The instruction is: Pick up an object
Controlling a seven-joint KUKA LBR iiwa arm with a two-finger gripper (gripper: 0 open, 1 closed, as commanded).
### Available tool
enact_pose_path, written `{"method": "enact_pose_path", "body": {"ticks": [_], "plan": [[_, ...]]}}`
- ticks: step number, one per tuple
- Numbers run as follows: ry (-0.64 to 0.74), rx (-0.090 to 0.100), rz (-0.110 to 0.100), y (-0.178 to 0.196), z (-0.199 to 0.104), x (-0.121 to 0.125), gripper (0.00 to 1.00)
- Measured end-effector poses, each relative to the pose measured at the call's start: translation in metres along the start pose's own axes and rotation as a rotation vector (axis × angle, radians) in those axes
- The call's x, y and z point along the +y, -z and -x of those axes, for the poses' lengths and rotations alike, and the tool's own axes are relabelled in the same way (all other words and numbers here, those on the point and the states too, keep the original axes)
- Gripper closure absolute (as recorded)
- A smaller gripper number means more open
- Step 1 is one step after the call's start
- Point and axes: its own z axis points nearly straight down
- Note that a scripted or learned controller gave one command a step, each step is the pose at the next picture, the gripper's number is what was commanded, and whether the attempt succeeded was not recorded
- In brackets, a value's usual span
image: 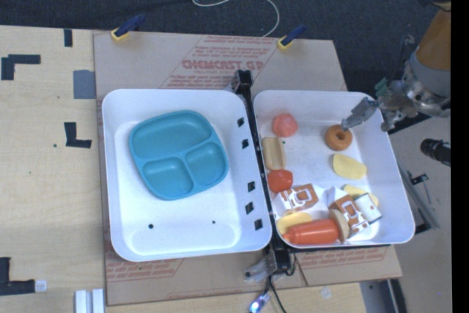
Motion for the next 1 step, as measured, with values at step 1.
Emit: {"method": "enact_pose_path", "body": {"ticks": [1], "plan": [[0.01, 0.0, 0.011, 0.0758, -0.0807, 0.0562, 0.0]]}}
